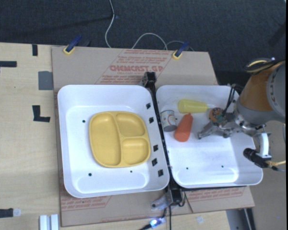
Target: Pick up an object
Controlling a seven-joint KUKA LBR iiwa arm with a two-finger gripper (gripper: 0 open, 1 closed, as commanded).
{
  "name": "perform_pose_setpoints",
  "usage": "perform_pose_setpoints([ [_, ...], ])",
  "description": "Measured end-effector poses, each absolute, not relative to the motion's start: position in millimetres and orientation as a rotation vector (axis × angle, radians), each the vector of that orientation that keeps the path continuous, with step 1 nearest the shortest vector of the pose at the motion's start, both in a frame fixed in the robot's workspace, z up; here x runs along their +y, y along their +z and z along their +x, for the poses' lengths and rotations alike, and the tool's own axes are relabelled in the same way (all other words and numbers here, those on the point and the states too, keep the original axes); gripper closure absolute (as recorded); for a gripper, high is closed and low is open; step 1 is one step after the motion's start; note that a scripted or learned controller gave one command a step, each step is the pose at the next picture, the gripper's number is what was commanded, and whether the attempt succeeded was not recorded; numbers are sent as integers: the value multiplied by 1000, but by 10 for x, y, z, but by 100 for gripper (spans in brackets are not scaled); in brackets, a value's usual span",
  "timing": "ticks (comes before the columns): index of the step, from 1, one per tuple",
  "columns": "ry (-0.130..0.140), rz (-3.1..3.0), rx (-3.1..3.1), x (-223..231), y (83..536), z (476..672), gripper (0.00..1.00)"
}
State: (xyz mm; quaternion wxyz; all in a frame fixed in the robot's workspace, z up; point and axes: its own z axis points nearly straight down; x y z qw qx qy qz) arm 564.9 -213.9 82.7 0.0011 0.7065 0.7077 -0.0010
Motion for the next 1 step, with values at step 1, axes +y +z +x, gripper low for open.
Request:
perform_pose_setpoints([
  [1,0,2215,2220,-2138,963,5663,100],
])
